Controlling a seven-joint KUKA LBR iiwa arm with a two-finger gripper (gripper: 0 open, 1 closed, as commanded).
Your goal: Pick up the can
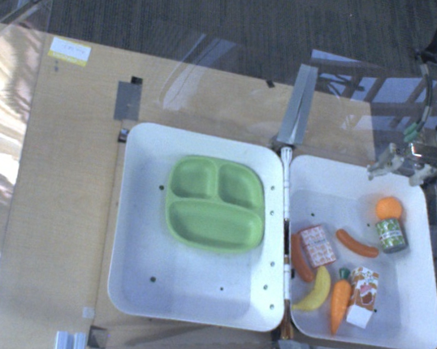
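- The can [390, 235] lies in the right bin [417, 320], in its far right part, close to the right wall but not clearly touching it.
- It looks tipped on its side or leaning, with its long axis running from far-left to near-right; the paler end points near-right, and the green label faces up toward the camera.
- An orange ball-like fruit [389, 208] sits just beside the can's far end, touching it or nearly so, which crowds that end and leaves the near-right end and the long flanks freer for a grasp.
- A sausage [356, 244] lies just to the left of the can, a little apart from it.
- Farther left and nearer are a small checked packet [318, 245], a banana [316, 291], a carrot [338, 306] and a small carton [363, 294], loosely scattered as if dumped rather than arranged.
- The left bin [128, 278] holds a green divided plate [216, 204], lying flat and well apart from the can.
- The gripper [401, 162] hovers at the far right corner of the right bin, over its rim, well above and beyond the can; it holds nothing, and how wide the claw stands cannot be told from this slant.
- My judgement: the pick is not yet begun; the claw would best close across the can's short width, away from the fruit.
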